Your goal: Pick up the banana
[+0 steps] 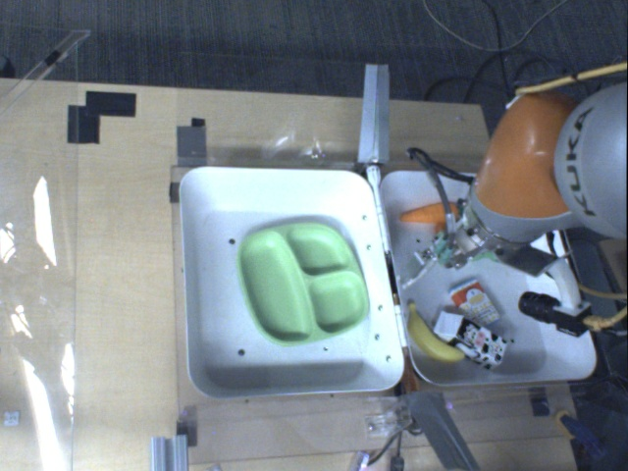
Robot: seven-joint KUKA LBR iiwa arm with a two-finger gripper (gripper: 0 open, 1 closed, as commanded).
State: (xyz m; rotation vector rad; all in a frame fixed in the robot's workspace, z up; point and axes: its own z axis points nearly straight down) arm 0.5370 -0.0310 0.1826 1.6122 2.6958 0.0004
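Note:
The banana [432, 338] is yellow and lies curved along the front left corner of the right bin [564, 366]. My gripper [444, 250] hangs over the left middle of that bin, under the grey and orange wrist. It is behind the banana, a short gap apart from it. Nothing shows between the banana and the gripper.
An orange carrot-like piece [424, 214] lies at the back left of the right bin. A small white and red packet [471, 300] and a black-and-white spotted box [483, 342] lie just right of the banana. The left bin [211, 263] holds a green divided plate [302, 281].

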